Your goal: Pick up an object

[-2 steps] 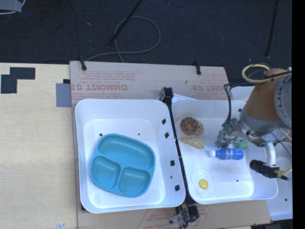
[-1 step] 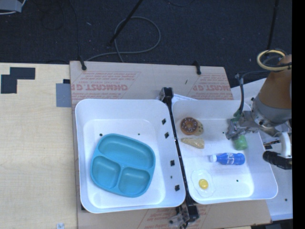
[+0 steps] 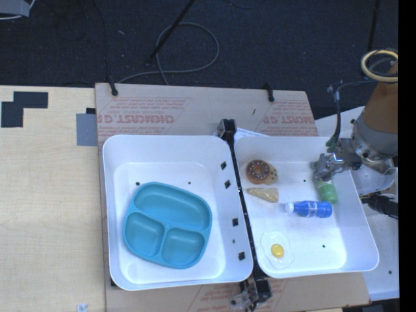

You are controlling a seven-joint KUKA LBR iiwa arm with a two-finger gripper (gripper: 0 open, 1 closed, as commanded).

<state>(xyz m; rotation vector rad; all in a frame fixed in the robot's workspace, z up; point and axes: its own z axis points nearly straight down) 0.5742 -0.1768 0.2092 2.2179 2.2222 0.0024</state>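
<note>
In the right bin (image 3: 305, 262) lie a brown sprinkled doughnut (image 3: 260, 171), a pale tan wedge (image 3: 263, 194), a blue bottle with a white cap (image 3: 309, 208), a fried egg (image 3: 277, 250) and a green object (image 3: 326, 192). My gripper (image 3: 325, 168) hangs at the bin's far right side, directly above the green object and close to it. Whether it touches the green object cannot be told.
The left bin (image 3: 166, 149) holds a blue three-compartment tray (image 3: 168, 224). A black divider (image 3: 235, 200) runs between the bins. Brown cardboard (image 3: 195, 112) lies behind them. The arm's grey and orange body (image 3: 380, 119) stands over the right bin's far right corner.
</note>
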